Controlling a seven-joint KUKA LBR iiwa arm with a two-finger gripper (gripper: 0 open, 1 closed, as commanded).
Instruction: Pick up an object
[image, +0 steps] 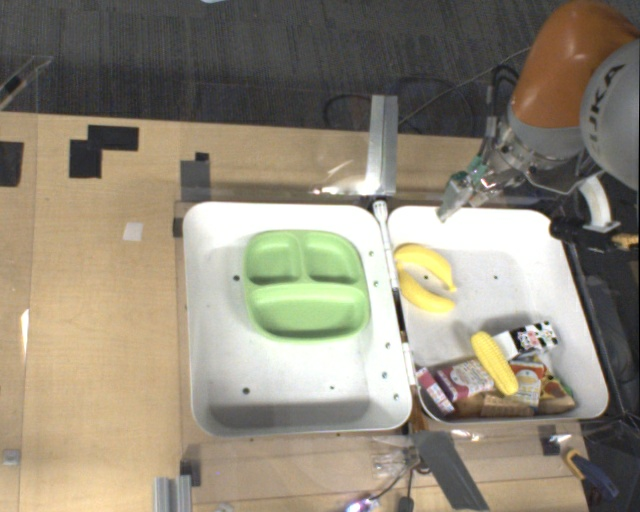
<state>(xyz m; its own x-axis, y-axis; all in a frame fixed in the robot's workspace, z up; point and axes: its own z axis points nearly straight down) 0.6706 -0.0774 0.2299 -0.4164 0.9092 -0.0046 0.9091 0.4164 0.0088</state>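
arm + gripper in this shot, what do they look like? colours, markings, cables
The arm is grey with a rounded orange band above the wrist and part of dark lettering on its grey shell. The gripper is small, pale metallic with a greenish tint. Dark cables run near the wrist.

My arm reaches in from the upper right of the frame, orange band showing, claw (452, 203) pointing down-left, nothing visibly held.

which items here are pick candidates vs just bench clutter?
Pick candidates, right white bin:
- yellow bananas
- yellow toy corn cob
- small black-and-white box
- printed snack packets
- possibly the green divided plastic plate in the left white bin

Lying about:
- black tape marks
- metal post

Hand hangs over the right bin's far edge.
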